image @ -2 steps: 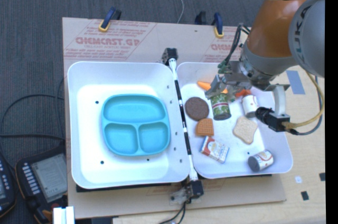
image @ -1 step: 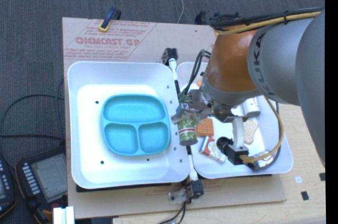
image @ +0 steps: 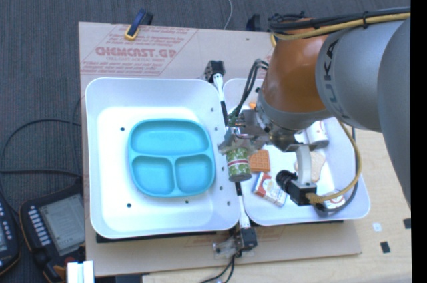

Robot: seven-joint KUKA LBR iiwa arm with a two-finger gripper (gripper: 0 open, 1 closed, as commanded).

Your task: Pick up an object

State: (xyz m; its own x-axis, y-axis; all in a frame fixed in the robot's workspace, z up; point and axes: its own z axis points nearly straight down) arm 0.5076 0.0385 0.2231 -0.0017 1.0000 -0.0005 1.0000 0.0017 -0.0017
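L bin (image: 100, 141) has a blue divided tray (image: 172, 157); at the divider btw bins, gripper (image: 235, 141) sits right over a small green-labelled jar (image: 238, 165), appears clamped on its top w/ jar tilted at R bin's (image: 357, 198) L edge; waffle-like piece (image: 259, 161) just beside; looks like grasp/lift stage; next needs a straight lift w/o slipping.

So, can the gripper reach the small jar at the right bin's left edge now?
Probably yes: the gripper hangs right over the jar, nothing lies between them, and the waffle piece only sits beside it.
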